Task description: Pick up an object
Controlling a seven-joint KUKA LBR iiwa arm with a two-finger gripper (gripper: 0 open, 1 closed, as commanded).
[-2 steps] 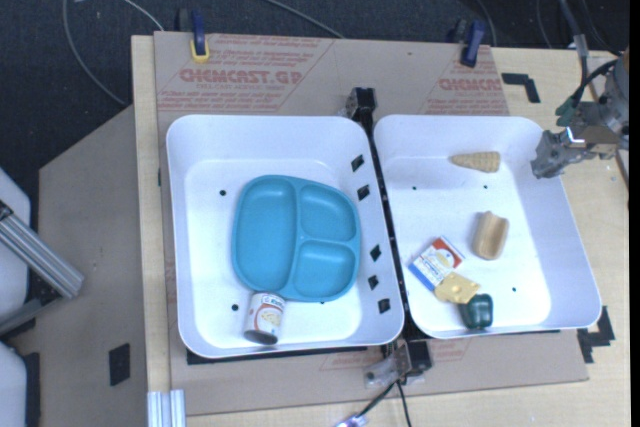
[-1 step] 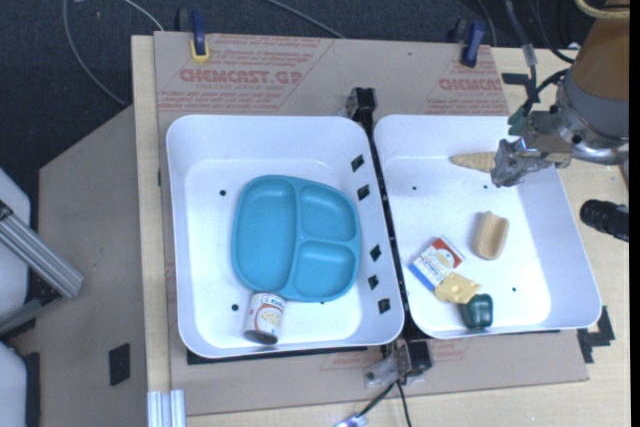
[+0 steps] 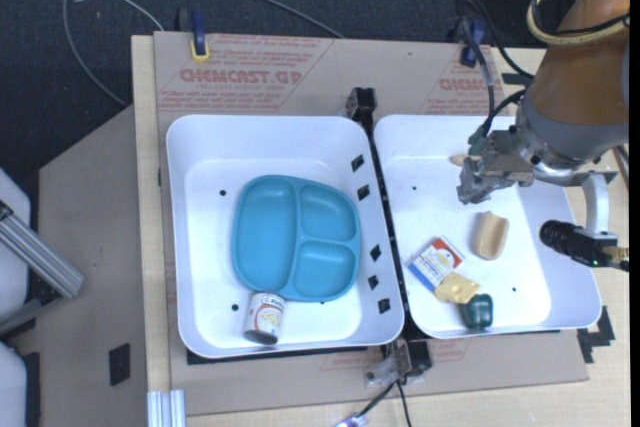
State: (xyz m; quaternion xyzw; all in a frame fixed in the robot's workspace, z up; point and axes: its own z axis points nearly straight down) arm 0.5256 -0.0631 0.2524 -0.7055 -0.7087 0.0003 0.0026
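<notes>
— Looking at the right bin, what do you see under the arm?

— The end effector hangs over the far part of this bin, grey metal, with a shiny grey wrist and an orange band above it. If it is spread or pressed together, I cannot tell; nothing is visible between its tips.

— And the objects to pick?

— Just near of the end effector lies a beige rounded block, smooth and matte, like a piece of bread or wood. Left and nearer is a small flat packet, white with red and blue print, tilted. Touching its near side is a yellow crumpled piece, and beside that a dark green rounded object, close to the near wall of the bin.

— What about the left bin?

— It holds a teal plastic plate with three compartments, smooth and rounded at the corners. At its near edge a small can lies on its side, with a white label and a metal end. Both bins are shallow white plastic, glossy, standing side by side on the cardboard-covered desk.
</notes>
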